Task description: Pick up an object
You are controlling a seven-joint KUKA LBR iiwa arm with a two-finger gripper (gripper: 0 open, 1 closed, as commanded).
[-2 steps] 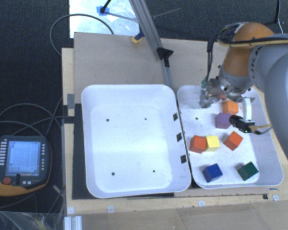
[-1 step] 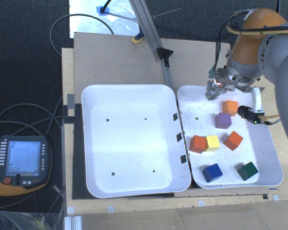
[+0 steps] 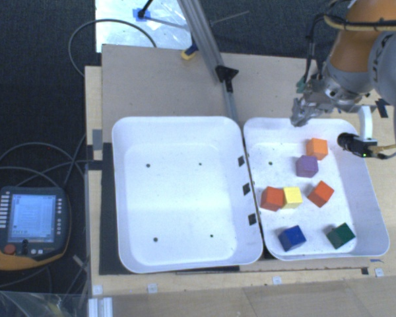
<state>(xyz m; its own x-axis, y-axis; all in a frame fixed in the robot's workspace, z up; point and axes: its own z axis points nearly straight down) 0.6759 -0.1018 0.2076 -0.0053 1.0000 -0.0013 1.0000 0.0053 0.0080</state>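
Dark carpet all round the bench; grey-and-orange handheld control pendant (image 3: 26, 226) lies on the floor at far left, cables looping off it. Brown board tops the bench, with a grey metal pole (image 3: 204, 38) slanting across it from above.

Left shallow white plastic bin (image 3: 178, 190): no blocks in it. Right shallow white plastic bin (image 3: 376, 233): seven small cubes. Going left to right: red-orange cube (image 3: 272, 198) touching small yellow cube (image 3: 292, 196); blue cube (image 3: 292, 237) near the front rim; purple cube (image 3: 307, 166); orange cube (image 3: 317, 148) just behind it; second red-orange cube (image 3: 321, 193), turned corner-on; dark green cube (image 3: 340, 235) at the front right.

Grey two-finger gripper (image 3: 302, 114) hangs over the right bin's back rim, just left of the orange cube. Nothing is between the fingers. Can't tell whether they're wide or narrow; the tips blur into one dark lump.

Step, my read: approach, no pick yet. Nearest candidates are the orange and purple cubes. Next move calls for shifting forward and slightly right over one of them, squaring the fingers to its faces, then dropping. The orange one sits clear of its neighbours, flat on the floor, edges crisp. Looks like the easier grab. The red-orange/yellow pair leaves no finger room between.
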